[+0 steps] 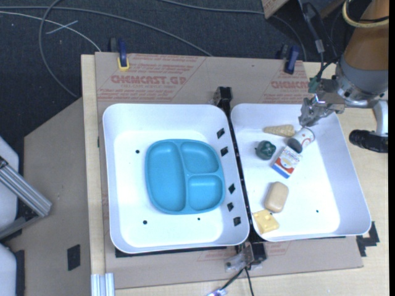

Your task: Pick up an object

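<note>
Nearest the camera, a yellow wedge (265, 221) lay at the front edge of the right bin (345, 214), with a tan oblong lump (276, 197) just behind it. Farther in sat a small red, white and blue carton (287, 162), with a dark green round thing (265, 149) to its left. A short white-and-dark cylinder (301, 141) lay at the carton's far corner, perhaps touching it. Behind these lay a pale cone-shaped piece (279, 130). The left bin (123, 214) held a blue divided plate (184, 176).

Farthest back, the gripper (312, 113) hung over the right bin's rear right part, just beyond the cylinder. Nothing could be seen in its grasp, and whether it was spread or pressed together could not be told from this view.

The step in hand looked like the approach, with no object picked yet. The cylinder seemed the likeliest target. The next move would call for a descent centred on it, clear of the carton, then a firm close before lifting.
</note>
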You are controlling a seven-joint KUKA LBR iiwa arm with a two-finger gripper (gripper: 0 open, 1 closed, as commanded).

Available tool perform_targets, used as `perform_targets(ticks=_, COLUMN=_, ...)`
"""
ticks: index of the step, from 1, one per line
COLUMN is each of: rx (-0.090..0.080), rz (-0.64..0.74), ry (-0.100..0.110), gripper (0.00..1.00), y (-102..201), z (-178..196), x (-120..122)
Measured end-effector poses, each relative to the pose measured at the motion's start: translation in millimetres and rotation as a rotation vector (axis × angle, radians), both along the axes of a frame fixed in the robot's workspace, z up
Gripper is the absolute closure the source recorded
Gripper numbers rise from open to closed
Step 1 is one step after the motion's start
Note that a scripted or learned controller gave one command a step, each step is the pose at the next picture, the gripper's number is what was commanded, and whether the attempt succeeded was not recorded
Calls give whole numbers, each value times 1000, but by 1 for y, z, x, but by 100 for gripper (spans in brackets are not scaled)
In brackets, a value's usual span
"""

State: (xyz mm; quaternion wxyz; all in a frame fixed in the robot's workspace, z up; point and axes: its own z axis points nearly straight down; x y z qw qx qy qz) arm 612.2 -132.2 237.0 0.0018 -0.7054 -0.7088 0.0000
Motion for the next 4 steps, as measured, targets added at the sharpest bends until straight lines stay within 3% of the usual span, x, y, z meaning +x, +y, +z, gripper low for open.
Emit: perform_targets(ticks=4, rx=1, rz=2, ry=0, gripper=100, y=200, z=-14, x=-44)
